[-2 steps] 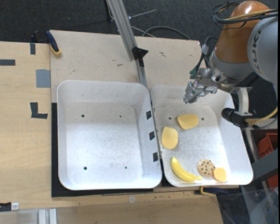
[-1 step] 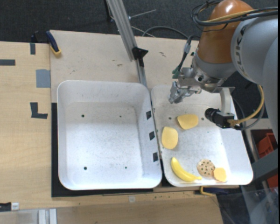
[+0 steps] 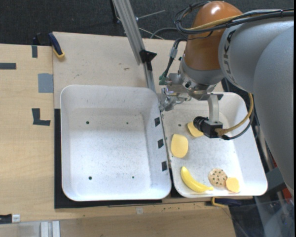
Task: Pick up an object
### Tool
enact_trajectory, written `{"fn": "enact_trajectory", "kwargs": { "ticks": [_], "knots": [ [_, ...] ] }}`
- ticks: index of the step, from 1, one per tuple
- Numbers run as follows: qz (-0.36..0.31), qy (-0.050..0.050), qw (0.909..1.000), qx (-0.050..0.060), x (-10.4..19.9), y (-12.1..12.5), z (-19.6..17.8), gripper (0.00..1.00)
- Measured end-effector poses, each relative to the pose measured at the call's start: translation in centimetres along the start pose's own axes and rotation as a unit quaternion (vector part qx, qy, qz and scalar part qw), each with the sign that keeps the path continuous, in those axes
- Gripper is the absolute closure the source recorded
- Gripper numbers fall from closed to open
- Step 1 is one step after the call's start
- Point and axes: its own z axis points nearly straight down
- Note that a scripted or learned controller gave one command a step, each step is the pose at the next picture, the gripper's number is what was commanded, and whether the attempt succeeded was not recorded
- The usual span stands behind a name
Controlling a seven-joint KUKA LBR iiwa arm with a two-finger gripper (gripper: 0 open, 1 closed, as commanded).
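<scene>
A curved yellow toy banana [image 3: 194,181] lies near the front of the right shallow white bin [image 3: 246,179]. Beside it sit a round speckled tan cookie [image 3: 217,177] and a small orange-yellow disc [image 3: 232,184]; a pale yellow oval slice [image 3: 179,145] lies farther back. The grey arm's gripper [image 3: 168,101] hangs over the bin's back left corner; whether it is open or closed cannot be told.

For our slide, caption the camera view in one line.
KUKA arm's gripper poised at the right bin's top-left corner, above a banana, cookie and yellow pieces.
</scene>
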Motion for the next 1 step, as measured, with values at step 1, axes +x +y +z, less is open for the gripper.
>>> {"fn": "enact_trajectory", "kwargs": {
  "ticks": [1],
  "knots": [
    [0.000, 0.000, 1.0000, 0.000, 5.50, -0.98, 1.78, 1.00]
  ]
}}
